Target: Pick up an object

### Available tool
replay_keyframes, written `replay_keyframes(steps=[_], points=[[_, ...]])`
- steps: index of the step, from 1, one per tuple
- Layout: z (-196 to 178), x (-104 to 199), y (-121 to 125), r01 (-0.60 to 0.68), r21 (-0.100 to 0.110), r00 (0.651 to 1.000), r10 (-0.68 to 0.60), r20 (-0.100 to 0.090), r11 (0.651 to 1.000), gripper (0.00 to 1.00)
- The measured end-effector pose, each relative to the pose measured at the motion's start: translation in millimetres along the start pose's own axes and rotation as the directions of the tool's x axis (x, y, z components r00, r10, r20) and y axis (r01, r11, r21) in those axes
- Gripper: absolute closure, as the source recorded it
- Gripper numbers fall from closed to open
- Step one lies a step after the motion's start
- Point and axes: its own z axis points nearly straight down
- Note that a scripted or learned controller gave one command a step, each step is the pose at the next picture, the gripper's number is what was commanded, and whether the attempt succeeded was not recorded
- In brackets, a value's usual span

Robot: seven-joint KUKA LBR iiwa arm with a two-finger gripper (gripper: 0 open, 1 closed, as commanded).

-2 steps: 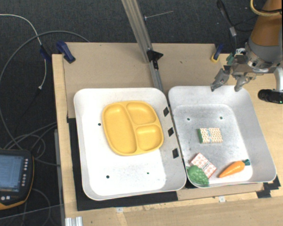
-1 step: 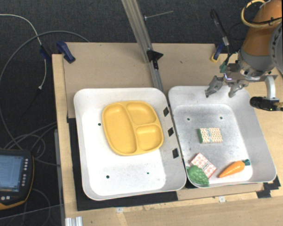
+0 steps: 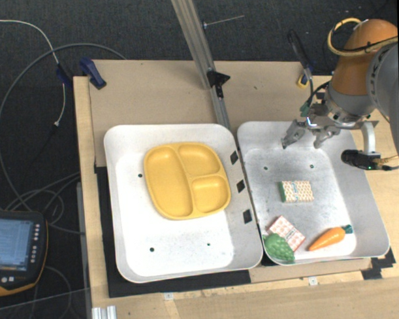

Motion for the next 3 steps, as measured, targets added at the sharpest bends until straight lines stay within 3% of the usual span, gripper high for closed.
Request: replay_keyframes(steps=[1, 2, 3], points=[[-15, 0, 2, 0.002, -0.008, 1.000, -0.002, 0.002, 1.000, 1.00], [-62, -6, 5, 0.000, -0.014, 1.000, 0.000, 0.003, 1.000, 1.00], [-82, -5, 6, 0.000, -0.011, 1.000, 0.000, 0.002, 1.000, 1.00]])
